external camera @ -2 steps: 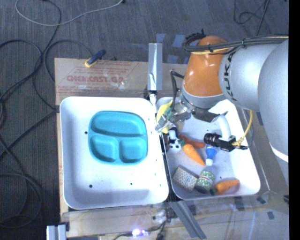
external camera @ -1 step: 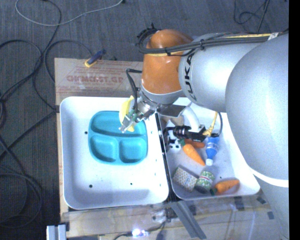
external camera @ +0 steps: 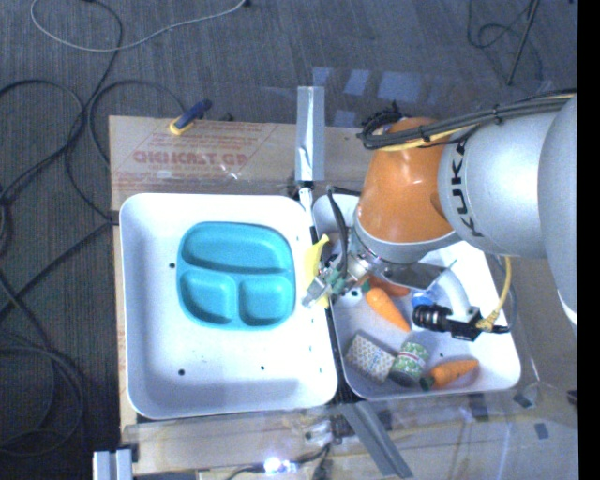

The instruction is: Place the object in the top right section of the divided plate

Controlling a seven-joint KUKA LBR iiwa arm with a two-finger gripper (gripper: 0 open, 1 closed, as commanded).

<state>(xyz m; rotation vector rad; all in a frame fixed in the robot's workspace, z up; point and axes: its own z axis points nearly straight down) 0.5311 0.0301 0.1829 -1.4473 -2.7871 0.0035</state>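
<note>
The task's object cannot be singled out among the items lying in the right white bin [external camera: 502,352], where an orange carrot-shaped toy [external camera: 386,307] is sitting near the middle, a second orange carrot-shaped toy [external camera: 454,372] is lying by the front wall, a small patterned grey box [external camera: 367,357] is resting at the front left, and a green-and-white patterned cylinder [external camera: 410,362] is standing just beside that box. The blue divided plastic plate [external camera: 236,274] is lying in the upper middle of the left white bin [external camera: 150,375], with one wide section along its far side and two smaller sections along its near side. The hand [external camera: 330,278] is hanging over the divider where the two bins are meeting, just right of the plate; whether it is clenched or released cannot be told, and something yellow is showing at it, though what it is cannot be made out. Above it the grey arm with its orange band [external camera: 405,202] is reaching in from the right. The bins are sitting on a light brown table [external camera: 187,155] bearing faint reddish lettering, with a small yellow-and-blue item [external camera: 189,116] lying at its far edge. Around the table, dark grey carpet [external camera: 56,112] is spreading out, and thin cables [external camera: 80,28] are trailing across it.
</note>
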